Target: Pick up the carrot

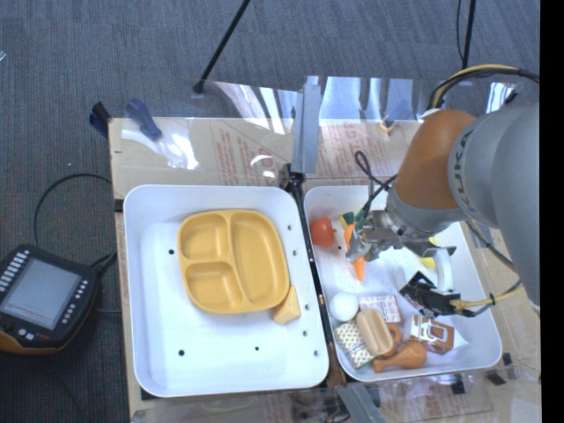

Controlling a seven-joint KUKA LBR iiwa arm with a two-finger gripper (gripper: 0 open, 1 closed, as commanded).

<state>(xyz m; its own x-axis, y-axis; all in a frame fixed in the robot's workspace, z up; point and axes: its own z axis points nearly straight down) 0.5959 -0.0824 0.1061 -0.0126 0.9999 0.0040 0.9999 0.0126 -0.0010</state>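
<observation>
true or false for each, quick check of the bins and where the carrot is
1. The yellow divided plate lies in the left bin. True.
2. The carrot is in the left bin. False: it is in the right bin, at the gripper.
3. A white egg lies in the right bin. True.
4. The tomato sits on the plate. False: it is in the right bin.
</observation>
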